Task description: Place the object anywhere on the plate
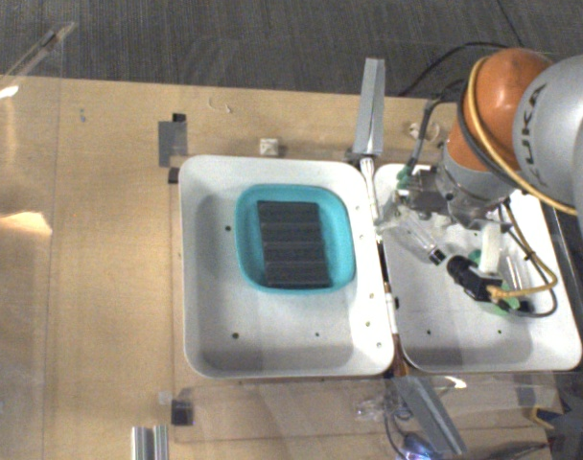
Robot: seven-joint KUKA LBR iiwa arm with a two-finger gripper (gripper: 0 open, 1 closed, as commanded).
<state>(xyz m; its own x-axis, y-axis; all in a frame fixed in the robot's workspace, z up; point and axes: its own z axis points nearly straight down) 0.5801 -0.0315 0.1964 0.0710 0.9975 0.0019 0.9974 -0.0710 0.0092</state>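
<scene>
A teal square plate (246,226) sits in the left white bin (210,333), toward its back. A dark grey ribbed rectangular object (293,245) lies flat on the plate, roughly centred and apart from the arm. My gripper (418,230) hangs over the back left corner of the right bin (483,353), just right of the divider between the bins. Nothing is seen held in it. The grey arm with its orange band (502,89) covers the bin's back right part.
Black and yellow cables (493,290) and a small green and white piece (490,249) lie under the wrist in the right bin. A grey metal bar (371,108) stands behind the bins. The bins rest on a wooden bench (81,257).
</scene>
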